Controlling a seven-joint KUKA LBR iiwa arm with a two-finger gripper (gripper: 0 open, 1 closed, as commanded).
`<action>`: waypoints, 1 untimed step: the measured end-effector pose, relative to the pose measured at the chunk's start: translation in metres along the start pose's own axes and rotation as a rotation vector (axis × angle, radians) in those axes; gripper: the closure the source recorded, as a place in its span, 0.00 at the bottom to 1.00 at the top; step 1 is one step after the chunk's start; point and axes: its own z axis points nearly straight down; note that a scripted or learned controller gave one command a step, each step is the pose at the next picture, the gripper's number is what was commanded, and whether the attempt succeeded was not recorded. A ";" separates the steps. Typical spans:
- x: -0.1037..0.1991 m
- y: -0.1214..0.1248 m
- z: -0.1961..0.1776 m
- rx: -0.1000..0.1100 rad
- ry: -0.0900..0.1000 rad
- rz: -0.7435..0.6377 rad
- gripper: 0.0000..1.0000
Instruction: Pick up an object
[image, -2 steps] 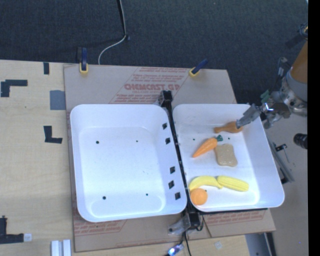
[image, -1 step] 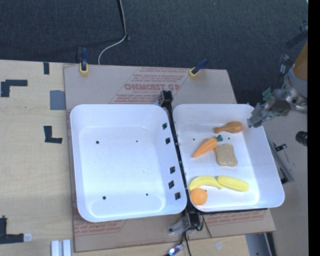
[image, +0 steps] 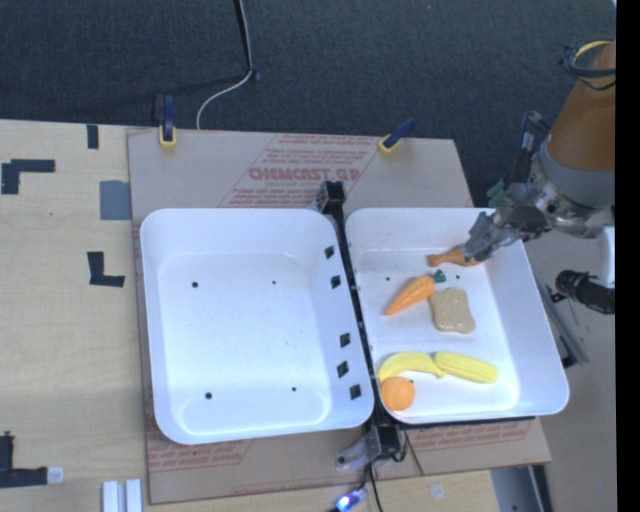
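Dark carpet fills the far side of the room, and nearer lies a pale wooden bench (image: 60, 330) topped by a printed cardboard sheet (image: 290, 175) pinned at its far edge with two clamps. On it sit two shallow white bins with rounded corners, smooth and slightly glossy: the left bin (image: 240, 320) and the right bin (image: 520, 330), joined along a dark seam. In the right bin, a tapered orange carrot (image: 410, 295) lies near the centre, with a flat, beige, biscuit-like slab (image: 452, 311) just beside it at 4 o'clock. Toward 6 o'clock a curved yellow banana (image: 410, 364) touches a knobbly yellow corn cob (image: 466, 368), and a round orange fruit (image: 398, 394) sits against the banana. From 3 o'clock the grey arm reaches in, its gripper (image: 487, 240) hanging over the bin's far right corner. A small orange-brown piece (image: 447, 258) pokes out at the fingertips; its shape is hard to make out, and whether the jaws clamp it, I cannot tell.
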 end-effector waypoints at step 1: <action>0.078 -0.019 0.026 0.003 0.000 -0.002 1.00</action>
